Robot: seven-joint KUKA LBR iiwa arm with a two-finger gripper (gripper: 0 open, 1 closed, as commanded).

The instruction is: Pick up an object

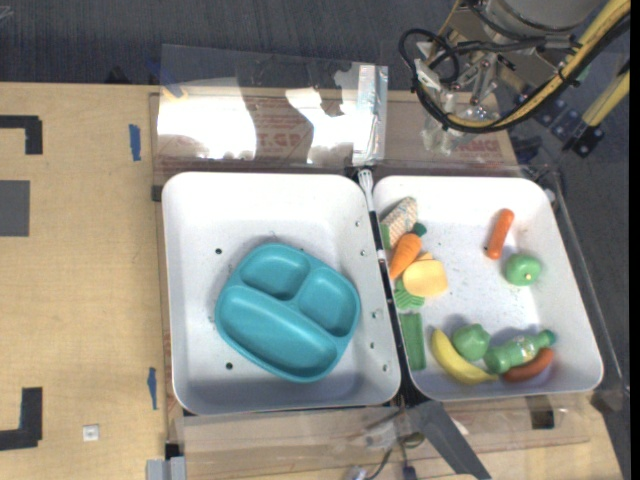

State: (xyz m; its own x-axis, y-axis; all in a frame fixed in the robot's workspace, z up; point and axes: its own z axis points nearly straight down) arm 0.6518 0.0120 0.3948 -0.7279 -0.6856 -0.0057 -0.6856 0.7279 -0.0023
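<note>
Nearest row, right bin (pixel 575 313): toy banana (pixel 452 359), a green toy vegetable (pixel 470 340) lying on it, a green bottle-shaped piece (pixel 522 348) and a red piece (pixel 531 366), all touching in one clump against the near wall. Poor candidates, too tangled.

Left wall of the same bin: a carrot (pixel 404 252), a yellow piece (pixel 425 278) and a pale ridged piece (pixel 398 213) overlap, with a flat green strip (pixel 412 339) lying along the divider. Also crowded, and tight to the wall.

Open floor, far right: a small orange-red pepper-like piece (pixel 498 233) and a green apple (pixel 521 269), near each other but apart, with white floor around both. I judge these the best targets.

Left bin (pixel 185 268) holds a teal divided plate (pixel 290 310); too broad and flat to pick, so I skip it.

Gripper (pixel 470 98) hangs high beyond the far rim of the right bin, carrying nothing. Cables and bracket clutter the view, so I cannot tell whether it is spread or closed.

Step in hand, as I read it: approach, with no target engaged yet.

Plan: bring the gripper in over the orange-red piece, align the closing direction across its short axis, and descend straight down so as not to nudge the apple. The apple is rounder and may roll out of a pinch, so it is my second choice. Confirm the grasp only after lift.
</note>
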